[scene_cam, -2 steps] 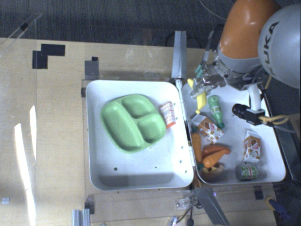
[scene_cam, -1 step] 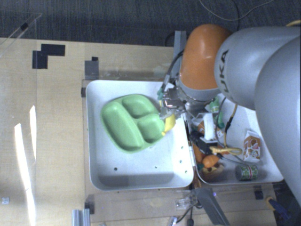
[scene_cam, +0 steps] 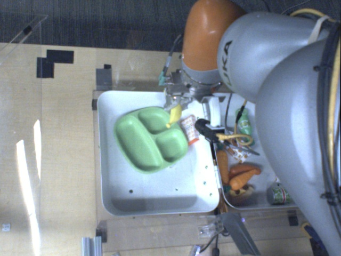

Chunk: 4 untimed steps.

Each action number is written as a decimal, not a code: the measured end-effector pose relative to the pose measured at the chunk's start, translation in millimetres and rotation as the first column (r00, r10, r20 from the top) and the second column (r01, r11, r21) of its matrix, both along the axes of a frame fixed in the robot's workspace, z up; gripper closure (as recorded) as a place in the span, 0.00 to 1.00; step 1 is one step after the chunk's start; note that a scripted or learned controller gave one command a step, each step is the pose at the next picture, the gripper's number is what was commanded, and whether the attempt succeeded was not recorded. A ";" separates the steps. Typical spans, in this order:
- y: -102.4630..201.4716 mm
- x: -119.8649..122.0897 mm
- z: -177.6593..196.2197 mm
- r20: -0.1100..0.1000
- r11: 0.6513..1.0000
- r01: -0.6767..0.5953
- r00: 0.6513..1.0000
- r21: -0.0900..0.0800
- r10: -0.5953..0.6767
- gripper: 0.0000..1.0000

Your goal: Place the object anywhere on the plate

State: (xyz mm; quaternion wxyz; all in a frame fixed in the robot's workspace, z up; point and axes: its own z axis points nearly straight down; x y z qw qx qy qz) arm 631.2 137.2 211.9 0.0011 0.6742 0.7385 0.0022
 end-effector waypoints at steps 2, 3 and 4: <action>-26.6 38.5 -25.4 0.003 0.990 -0.138 0.990 -0.002 0.138 1.00; -24.9 40.1 -12.8 0.010 0.990 -0.143 0.990 -0.002 0.143 1.00; -33.0 38.7 -24.4 0.003 0.969 -0.245 0.969 -0.002 0.245 1.00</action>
